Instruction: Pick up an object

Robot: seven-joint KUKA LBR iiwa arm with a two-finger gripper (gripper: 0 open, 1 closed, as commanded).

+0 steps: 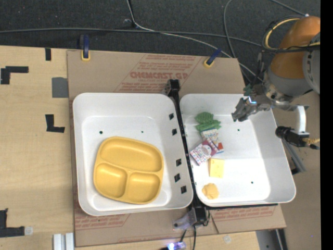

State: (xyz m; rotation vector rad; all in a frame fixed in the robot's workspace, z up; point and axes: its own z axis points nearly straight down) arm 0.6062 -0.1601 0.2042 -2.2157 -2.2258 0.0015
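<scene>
Your end effector (242, 110) hung over the upper right part of the right bin (276, 189) at the right of the frame, and I could not tell how it was set. The things you could pick lay apart from it toward that bin's left side: a green object (206, 120) uppermost, small printed packets (206, 147) just below it, a yellow square piece (216, 167) under those, and a small orange lump (210, 190) near the lower left corner. In the left bin (83, 108) at frame centre, a yellow divided tray (128, 169) lay flat.
</scene>
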